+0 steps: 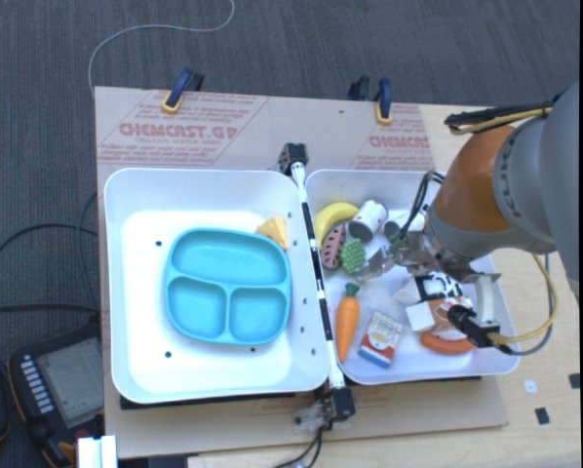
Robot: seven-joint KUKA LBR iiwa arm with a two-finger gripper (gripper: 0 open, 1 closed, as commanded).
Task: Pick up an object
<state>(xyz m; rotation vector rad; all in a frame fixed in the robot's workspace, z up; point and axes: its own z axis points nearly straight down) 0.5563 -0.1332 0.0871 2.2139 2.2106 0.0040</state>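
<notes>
- The claw reaches into the right bin from the right, low over the toys near the bin's middle; whether it is open, closed, or holding anything cannot be told from this angle.
- Just to its left lie a green studded toy and a watermelon slice, with a banana behind them and a small white cup beside the banana.
- In front of the claw, a carrot lies by the bin's left wall, a small carton next to it, and a sausage towards the right corner.
- The grey arm with its orange band covers the bin's far right part.
- The left bin holds a blue divided tray; a yellow wedge rests at the tray's far right corner, near the wall between the bins.
- Both bins sit on a board marked with red lettering, clamped at its far edge by blue clips, on grey carpet.
- Open white floor rings the tray in the left bin.
</notes>
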